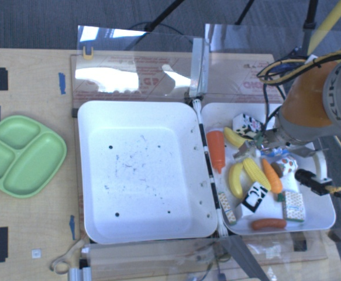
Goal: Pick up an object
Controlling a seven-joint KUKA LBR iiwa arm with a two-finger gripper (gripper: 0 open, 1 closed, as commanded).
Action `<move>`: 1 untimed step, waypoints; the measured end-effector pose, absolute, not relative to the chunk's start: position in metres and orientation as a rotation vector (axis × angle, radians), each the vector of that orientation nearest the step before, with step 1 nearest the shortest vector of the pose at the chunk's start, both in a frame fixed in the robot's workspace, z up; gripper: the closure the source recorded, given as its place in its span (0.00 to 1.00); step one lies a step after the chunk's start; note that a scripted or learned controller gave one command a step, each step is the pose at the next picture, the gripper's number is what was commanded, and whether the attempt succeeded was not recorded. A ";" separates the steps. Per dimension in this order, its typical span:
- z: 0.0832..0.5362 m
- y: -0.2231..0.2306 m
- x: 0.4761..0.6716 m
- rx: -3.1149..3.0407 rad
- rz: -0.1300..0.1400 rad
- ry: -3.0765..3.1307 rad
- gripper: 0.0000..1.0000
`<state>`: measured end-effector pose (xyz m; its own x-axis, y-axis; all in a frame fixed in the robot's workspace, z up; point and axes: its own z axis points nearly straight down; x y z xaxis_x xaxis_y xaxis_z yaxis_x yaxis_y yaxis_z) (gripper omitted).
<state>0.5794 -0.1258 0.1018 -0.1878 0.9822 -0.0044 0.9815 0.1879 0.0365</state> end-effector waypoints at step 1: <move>0.111 -0.131 0.580 1.981 0.033 2.387 1.00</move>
